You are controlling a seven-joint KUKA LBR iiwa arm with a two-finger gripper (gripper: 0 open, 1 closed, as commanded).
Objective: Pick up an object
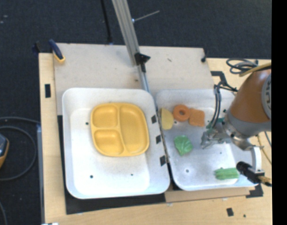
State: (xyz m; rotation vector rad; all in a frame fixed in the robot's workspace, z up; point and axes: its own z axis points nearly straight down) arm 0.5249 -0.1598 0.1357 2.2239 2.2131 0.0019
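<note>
In the right bin (199, 184), on its white floor: five small items, any of which would serve the task. Nearest the pincer (209, 138) is a crumpled green piece (183, 145), lying just to the pincer's left and apart from it. Along the bin's far side sit an orange ring (181, 112), touching a tan-orange block (196, 117) on its right, and a pale yellow piece (167, 119) against the dividing wall. A green oblong item (226, 173) lies near the bin's front right corner. The pincer, at the end of the grey and orange arm (250, 104), hangs low over bare bin floor with nothing visible between its tips; whether its fingers are spread or closed cannot be told at this size. Risks, as judged: a straight descent from here would probably meet empty floor; the crumpled green piece looks soft and irregular and may slip or be nudged aside; the ring and block touch, so a grasp there may catch both or neither; the yellow piece leaves little finger room beside the wall. The left bin (73, 172) holds a yellow three-compartment tray (120, 129). Both bins rest on a pale wooden table (49, 205) with a lighter board behind; a slanted metal pole (127, 27) rises from it. Dark carpet floor (21, 13) surrounds, with cables at left.
</note>
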